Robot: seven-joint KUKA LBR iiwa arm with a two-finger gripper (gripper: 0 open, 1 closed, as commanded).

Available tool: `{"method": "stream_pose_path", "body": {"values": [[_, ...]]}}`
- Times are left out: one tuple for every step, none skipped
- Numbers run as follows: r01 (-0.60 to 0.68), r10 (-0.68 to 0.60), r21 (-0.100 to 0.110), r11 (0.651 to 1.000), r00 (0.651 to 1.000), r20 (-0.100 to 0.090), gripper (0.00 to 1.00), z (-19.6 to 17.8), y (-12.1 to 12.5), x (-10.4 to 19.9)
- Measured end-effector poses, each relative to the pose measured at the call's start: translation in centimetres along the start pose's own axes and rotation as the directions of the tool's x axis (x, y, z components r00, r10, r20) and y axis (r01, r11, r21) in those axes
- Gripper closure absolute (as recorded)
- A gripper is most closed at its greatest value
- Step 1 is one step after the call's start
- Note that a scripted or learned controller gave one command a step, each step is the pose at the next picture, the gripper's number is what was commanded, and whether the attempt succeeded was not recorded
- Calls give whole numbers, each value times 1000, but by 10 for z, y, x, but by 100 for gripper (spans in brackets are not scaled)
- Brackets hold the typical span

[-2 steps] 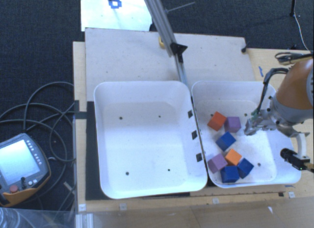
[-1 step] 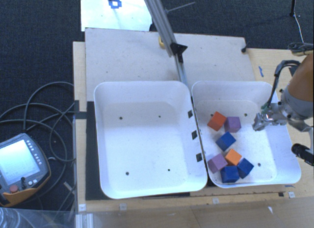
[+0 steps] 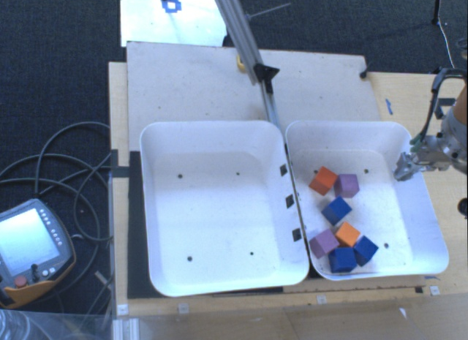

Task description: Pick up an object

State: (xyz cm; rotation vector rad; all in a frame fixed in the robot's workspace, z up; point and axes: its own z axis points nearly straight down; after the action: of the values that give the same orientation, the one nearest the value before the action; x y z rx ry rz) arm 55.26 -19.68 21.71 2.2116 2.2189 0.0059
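blue cube [image 3: 341,259]: nearest; likely light, rigid; grip flat opposite sides
gripper [image 3: 404,168]: over right bin [image 3: 420,207] rim, holds nothing; open or closed: can't tell

no legible text, labels, brands or numbers anywhere

The pale wooden bench [image 3: 409,101] carries a white board [image 3: 205,82] across its back part and two shallow white bins side by side toward the front, the left bin [image 3: 157,207] touching the right bin [image 3: 420,214].
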Motion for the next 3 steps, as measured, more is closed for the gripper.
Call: {"method": "stream_pose_path", "body": {"values": [[1,-1,6,1000,1000,-2,100,0,1,0],[7,-7,7,1000,1000,-6,100,7,6,56],[7,-7,7,1000,1000,-6,100,11,16,107]]}}
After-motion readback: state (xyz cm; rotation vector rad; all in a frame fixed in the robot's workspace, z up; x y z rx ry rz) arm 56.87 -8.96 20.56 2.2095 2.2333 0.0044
